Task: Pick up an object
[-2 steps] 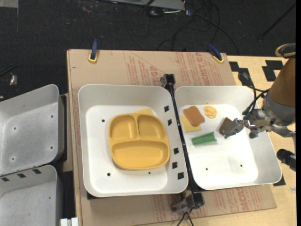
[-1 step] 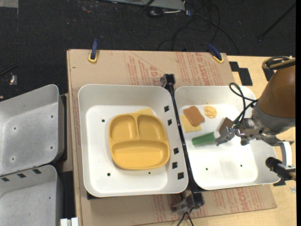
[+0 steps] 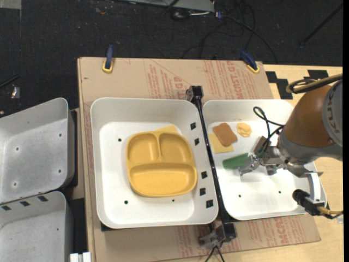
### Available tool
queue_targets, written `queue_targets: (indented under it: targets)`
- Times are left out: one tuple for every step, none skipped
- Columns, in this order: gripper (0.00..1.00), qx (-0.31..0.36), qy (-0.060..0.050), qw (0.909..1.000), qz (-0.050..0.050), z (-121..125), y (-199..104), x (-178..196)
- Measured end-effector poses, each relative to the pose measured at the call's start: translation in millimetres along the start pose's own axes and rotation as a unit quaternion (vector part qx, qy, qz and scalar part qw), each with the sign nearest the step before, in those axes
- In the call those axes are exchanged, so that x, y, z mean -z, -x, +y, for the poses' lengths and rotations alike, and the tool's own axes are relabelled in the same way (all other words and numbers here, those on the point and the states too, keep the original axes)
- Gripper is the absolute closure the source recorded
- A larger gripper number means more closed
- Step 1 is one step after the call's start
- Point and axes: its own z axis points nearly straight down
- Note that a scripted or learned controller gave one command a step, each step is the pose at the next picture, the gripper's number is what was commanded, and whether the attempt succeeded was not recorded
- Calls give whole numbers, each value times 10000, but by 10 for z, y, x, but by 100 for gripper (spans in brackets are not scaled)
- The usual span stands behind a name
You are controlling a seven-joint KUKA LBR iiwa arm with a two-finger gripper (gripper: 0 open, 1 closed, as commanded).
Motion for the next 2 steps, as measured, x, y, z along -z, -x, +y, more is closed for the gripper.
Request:
queue_targets:
  targets:
    - [100,-10,20,10000,-6,6,7,132]
    - [100,15,47,10000,-15,-37,-15,748]
